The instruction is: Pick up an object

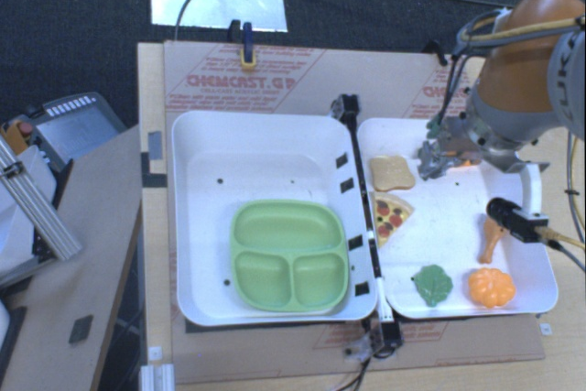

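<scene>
Camera view showed two white bins side by side, and the black divider where they met served as the landmark for everything else. Well to the left of the divider, in the near part of the left bin, lay a green sectioned tray, flat, its right edge close to the divider. Just right of the divider, in the right bin, sat a slice of toast, and nearer the camera, touching the divider's side, a pizza slice. Farther right of the divider and toward the near rim lay a green broccoli piece, with an orange pumpkin-like piece beside it, the two apart. Above the pumpkin, a drumstick-shaped piece lay partly under a black fitting on the arm. The gripper hung over the far part of the right bin, just right of the toast and apparently not touching it; whether its fingers stood wide or narrow could not be told, and nothing could be seen between them. The grey arm with its orange band rose to the right of it.
</scene>
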Action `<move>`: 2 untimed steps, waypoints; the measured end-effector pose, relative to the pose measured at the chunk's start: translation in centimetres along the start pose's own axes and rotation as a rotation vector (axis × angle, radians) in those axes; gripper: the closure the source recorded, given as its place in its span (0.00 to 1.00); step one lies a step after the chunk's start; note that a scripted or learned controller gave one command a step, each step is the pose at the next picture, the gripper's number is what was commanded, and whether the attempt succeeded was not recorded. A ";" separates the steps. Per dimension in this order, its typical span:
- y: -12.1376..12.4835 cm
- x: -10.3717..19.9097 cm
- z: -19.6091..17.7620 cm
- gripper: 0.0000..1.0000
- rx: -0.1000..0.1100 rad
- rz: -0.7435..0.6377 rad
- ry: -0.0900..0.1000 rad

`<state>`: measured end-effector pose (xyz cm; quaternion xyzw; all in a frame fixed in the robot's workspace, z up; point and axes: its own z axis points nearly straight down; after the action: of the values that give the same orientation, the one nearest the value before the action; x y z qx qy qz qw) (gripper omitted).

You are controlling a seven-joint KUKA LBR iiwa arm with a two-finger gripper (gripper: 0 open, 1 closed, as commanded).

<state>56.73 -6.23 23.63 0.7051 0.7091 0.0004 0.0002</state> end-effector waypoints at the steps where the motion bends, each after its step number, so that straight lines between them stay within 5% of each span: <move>1: -1.6 5.5 1.0 1.00 0.002 -0.003 0.001; 2: -1.9 10.4 1.8 1.00 0.000 -0.001 0.000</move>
<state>54.75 4.16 21.80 0.7048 0.7094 0.0007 0.0001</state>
